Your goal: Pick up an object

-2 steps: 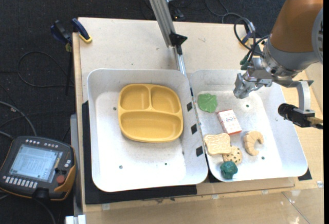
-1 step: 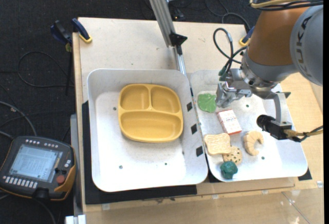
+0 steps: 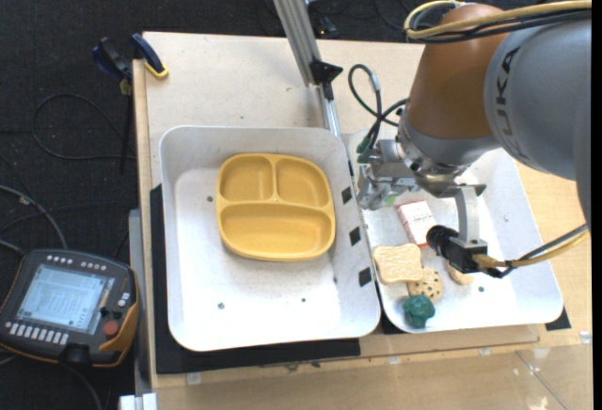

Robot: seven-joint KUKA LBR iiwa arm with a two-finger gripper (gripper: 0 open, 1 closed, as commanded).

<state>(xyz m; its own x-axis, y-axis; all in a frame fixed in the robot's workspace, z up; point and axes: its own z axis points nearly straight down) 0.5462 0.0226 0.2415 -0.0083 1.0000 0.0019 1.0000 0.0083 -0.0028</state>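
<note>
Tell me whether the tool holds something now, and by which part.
It cannot be told. The tool sits over the right bin beside a small box, and the arm covers its tip.

Light was bright and even, from overhead. The white left bin (image 3: pixel 188 305) and right bin (image 3: pixel 531 291) looked nearly washed out, the floor (image 3: pixel 56 23) dark and murky. The yellow tray (image 3: pixel 276 207) cast only 1 faint, soft shadow. The arm (image 3: pixel 527 79), nearest the lens, was slightly soft.

Grey arm (image 3: pixel 555 98) reaching in from right, wrist bent downward; tool (image 3: pixel 378 182) low, pointing down.
</note>
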